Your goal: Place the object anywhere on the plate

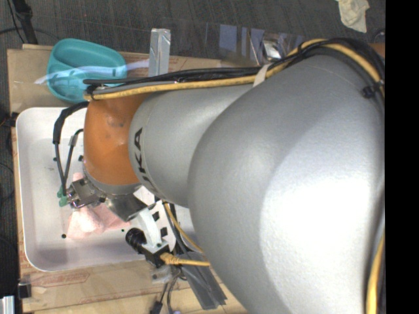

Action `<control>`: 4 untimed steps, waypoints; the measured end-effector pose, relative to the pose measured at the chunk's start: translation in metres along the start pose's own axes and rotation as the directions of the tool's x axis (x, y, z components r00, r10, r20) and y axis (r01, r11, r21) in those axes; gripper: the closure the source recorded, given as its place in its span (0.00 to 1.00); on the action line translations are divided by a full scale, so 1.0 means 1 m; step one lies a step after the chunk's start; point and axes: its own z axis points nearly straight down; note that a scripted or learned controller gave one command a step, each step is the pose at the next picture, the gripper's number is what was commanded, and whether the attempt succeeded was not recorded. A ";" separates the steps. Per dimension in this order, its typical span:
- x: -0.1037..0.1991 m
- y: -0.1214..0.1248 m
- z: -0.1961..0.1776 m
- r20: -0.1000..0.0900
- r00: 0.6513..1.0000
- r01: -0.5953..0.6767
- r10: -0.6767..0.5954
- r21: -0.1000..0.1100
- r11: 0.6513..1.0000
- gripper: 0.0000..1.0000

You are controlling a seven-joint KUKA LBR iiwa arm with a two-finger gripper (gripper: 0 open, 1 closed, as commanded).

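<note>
Pink, soft-looking object (88,222) lies in the left bin (33,175), right under the gripper (82,198) (probably light and squishy). I'd pinch its middle; the grip itself I can't tell.

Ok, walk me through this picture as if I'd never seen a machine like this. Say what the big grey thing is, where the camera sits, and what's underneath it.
The big grey shape is a robot arm, with an orange band just above its wrist. It reaches in from the right and comes so close to the lens that it hides most of the scene. The single camera is fixed above the bench and looks down at a slant.

Under the arm lies a shallow white bin. The wrist end, with its black cables, hangs low over the bin. Just below it something pale pink lies in the bin; I cannot tell what it is. The gripper's tip is hidden, so whether anything is held cannot be seen.

Behind the bin, on the bench's far edge, sits a teal plastic object. A crumpled cloth lies on the dark floor beyond.
</note>
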 end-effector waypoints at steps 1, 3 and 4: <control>-0.075 -0.027 -0.059 0.000 0.998 0.065 -0.065 -0.004 0.998 1.00; -0.120 -0.043 -0.011 0.000 0.986 0.169 -0.169 -0.005 0.986 1.00; -0.084 -0.021 -0.029 0.000 0.987 0.158 -0.158 -0.002 0.987 1.00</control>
